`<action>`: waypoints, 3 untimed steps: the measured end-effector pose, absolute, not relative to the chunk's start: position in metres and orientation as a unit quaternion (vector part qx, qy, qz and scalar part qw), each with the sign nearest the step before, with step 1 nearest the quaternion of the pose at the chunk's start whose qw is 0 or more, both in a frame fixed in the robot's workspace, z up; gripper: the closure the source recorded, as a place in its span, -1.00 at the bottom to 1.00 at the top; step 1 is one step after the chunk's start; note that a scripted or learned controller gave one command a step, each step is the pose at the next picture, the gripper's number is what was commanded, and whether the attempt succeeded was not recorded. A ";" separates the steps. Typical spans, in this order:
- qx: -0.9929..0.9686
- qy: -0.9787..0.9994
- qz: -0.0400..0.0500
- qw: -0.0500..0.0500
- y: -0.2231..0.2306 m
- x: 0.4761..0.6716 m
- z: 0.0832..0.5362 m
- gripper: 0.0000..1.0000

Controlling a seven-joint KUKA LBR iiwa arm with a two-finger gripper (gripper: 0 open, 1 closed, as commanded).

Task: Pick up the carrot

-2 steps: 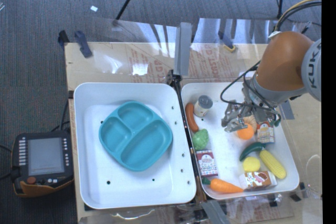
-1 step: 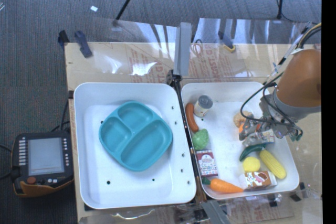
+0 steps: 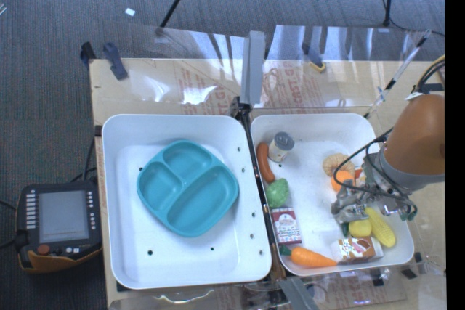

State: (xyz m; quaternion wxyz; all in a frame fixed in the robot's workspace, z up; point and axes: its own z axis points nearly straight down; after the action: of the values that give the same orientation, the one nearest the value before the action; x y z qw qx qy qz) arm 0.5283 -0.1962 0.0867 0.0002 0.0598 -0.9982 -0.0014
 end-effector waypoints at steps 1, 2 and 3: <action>-0.094 -0.996 -0.001 -0.002 -0.204 0.614 0.089 1.00; 0.045 -0.999 -0.001 -0.001 -0.189 0.588 0.088 1.00; 0.045 -0.999 -0.001 -0.001 -0.189 0.588 0.088 -1.00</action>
State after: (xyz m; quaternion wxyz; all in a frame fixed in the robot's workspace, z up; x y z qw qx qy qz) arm 0.5879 -0.1885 0.0882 -0.0010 0.0455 -0.9990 -0.0006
